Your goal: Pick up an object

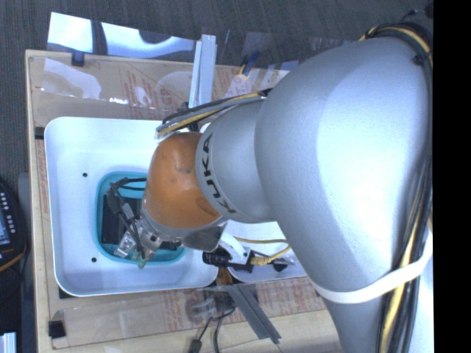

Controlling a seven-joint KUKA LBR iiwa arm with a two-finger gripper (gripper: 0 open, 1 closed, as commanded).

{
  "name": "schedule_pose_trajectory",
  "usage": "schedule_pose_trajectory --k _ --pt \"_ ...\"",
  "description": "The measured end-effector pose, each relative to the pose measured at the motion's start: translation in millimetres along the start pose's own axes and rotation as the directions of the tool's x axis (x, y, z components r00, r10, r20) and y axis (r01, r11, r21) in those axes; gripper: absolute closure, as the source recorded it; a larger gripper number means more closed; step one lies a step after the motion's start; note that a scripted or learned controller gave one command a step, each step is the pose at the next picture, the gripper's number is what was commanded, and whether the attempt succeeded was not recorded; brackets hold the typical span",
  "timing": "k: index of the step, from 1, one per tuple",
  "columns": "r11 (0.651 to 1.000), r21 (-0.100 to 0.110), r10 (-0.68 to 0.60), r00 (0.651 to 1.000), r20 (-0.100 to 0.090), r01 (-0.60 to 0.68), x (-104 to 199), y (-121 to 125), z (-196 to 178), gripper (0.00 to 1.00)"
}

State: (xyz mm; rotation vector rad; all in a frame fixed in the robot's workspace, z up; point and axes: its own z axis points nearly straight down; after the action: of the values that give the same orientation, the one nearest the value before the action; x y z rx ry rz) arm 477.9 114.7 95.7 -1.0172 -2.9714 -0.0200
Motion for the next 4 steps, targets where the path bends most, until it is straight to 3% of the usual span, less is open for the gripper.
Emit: schedule_pose_trajectory --k 1,2,3,4 --pt "0.934 0.012 -0.356 0.934 0.003 0.356 -47.8 -61.4 -97.6 0.00" --pt "0.829 0.013 -0.559 0.829 0.000 0.559 -151.6 -195.5 -75.7 0.00" --pt "0.417 0.012 -0.909 0.417 -0.005 0.909 -147.7 -175.6 -164.4 0.00" --pt "0.464 0.010 -0.886 0.464 -0.007 0.886 -117.5 -122.1 -97.6 0.00"
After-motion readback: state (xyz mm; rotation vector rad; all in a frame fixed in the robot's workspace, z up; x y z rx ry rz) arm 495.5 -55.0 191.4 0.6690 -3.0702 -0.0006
